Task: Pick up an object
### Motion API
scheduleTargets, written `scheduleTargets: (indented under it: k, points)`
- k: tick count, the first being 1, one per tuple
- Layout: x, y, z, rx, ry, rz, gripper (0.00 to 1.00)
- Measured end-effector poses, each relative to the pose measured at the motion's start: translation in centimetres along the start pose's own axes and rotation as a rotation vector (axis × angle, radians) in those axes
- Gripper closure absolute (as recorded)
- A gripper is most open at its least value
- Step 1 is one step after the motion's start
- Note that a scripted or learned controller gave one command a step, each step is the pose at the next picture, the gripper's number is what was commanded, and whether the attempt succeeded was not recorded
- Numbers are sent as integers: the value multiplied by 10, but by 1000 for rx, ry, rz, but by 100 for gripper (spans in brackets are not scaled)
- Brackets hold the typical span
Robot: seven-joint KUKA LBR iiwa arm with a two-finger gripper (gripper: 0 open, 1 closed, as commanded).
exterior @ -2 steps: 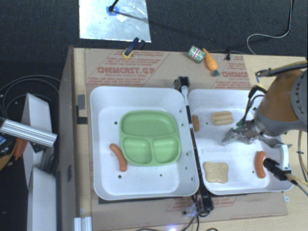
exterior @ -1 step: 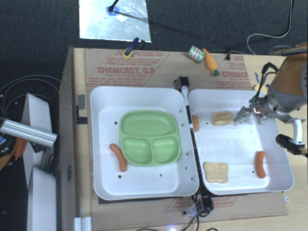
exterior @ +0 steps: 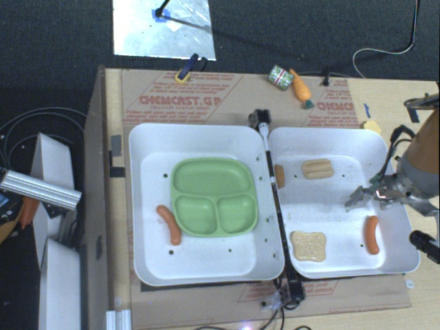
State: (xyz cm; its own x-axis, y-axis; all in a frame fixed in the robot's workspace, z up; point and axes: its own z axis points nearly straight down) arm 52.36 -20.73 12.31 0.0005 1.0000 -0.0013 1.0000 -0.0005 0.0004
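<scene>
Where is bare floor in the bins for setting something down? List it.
Right bin: the middle, between bun, toast and gripper. Left bin: the front strip below the green tray. Crowded: right bin's far side, where the arm hangs over a sausage.

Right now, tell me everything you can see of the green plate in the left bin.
The green plate is a pale green, rounded-square tray that looks like plastic, split into three sections: one wide section along the far side and two smaller ones nearer the camera. It lies flat, right way up, about mid-floor in the left bin. A sausage lies close by its left near corner; whether they touch is unclear.
</scene>
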Motion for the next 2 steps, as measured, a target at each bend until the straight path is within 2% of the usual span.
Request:
scheduleTargets:
  k: [1,2]
  points:
    - [26,81,19,-2,1,-5,0]
    - [5,14,6,-1,0,-1,0]
